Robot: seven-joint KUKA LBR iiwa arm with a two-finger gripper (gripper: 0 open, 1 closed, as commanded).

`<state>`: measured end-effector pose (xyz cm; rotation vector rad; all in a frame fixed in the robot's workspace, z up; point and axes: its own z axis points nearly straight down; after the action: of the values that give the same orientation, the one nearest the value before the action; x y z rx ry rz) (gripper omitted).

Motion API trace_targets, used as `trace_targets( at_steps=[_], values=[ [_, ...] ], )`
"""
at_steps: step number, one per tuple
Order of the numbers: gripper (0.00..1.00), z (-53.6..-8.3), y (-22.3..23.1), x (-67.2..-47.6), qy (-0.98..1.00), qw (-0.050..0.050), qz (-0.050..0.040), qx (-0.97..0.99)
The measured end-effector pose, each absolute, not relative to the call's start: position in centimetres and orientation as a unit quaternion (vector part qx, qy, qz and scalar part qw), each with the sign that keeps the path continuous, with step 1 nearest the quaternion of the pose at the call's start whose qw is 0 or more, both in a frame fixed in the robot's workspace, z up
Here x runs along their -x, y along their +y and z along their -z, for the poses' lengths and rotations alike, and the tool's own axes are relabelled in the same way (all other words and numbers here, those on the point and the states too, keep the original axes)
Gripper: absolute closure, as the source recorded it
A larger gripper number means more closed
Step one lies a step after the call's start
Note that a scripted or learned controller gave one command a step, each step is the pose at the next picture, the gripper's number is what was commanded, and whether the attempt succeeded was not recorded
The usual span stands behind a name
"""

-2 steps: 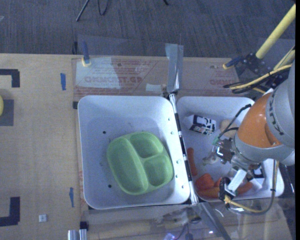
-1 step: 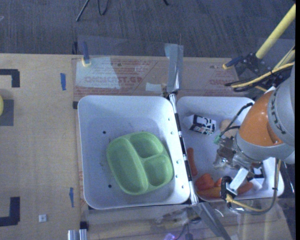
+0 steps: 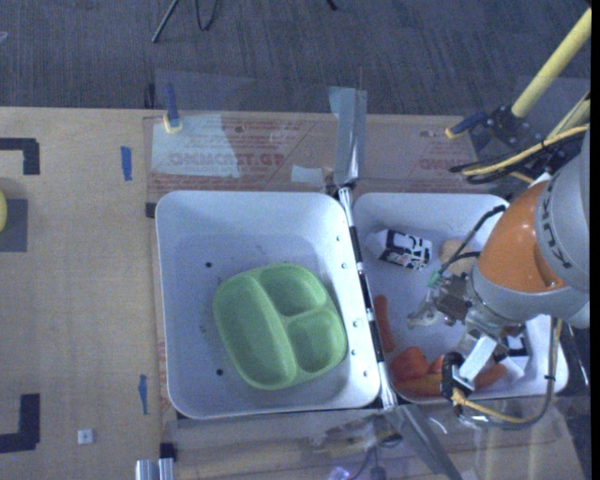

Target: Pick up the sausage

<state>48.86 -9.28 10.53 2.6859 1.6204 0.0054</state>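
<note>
A light wooden bench top (image 3: 75,309) fills most of the view, seen from above at a slant. Beyond its far edge lies a dark grey carpeted floor (image 3: 394,47), where thin black metal stand legs (image 3: 187,14) are planted near the top. Short strips of blue tape (image 3: 126,162) and black angular corner marks (image 3: 26,155) sit on the wood at the left. A clear plastic sheet (image 3: 244,145) covers the bench's far middle part. Lighting is soft and even, without sharp shadows.
</note>
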Motion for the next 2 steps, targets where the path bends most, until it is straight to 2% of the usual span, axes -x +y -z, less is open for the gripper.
trace_targets(
  at_steps=[1,2],
  values=[
    [0.0,-8.6,-9.1,-48.0,0.491,0.0,-0.0012,-0.871],
    [1.0,-9.7,-9.1,-48.2,0.492,0.002,-0.0024,-0.871]
  ],
)
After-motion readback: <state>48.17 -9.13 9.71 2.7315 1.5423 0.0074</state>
